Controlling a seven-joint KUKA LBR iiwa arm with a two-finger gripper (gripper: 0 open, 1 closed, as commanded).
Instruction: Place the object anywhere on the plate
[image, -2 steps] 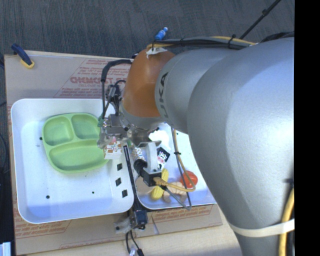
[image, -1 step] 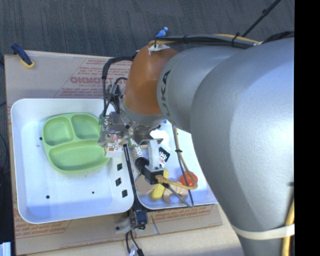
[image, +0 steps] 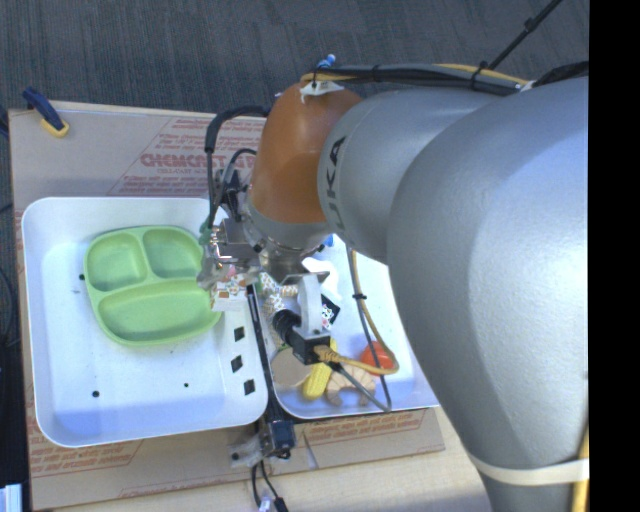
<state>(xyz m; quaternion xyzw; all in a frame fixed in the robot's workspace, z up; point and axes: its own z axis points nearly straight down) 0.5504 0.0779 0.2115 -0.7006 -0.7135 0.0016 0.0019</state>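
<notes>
Surface (image: 150, 165) with two white bins | green divided plate (image: 150, 285) in left bin (image: 40, 300), nothing on it | yellow piece (image: 316, 381) and orange piece (image: 376, 355) in right bin (image: 385, 300) | claw (image: 232, 283) at plate's edge, grip cannot be told | step: probably transfer | next: confirm catch, then lower over plate

Cardboard (image: 150, 165) on bench (image: 390, 470); left bin (image: 60, 400), right bin (image: 388, 300) atop, adjacent.

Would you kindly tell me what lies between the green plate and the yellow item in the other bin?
In the camera view, white bin floor with small dark marks, then the bins' adjoining rims.
</notes>
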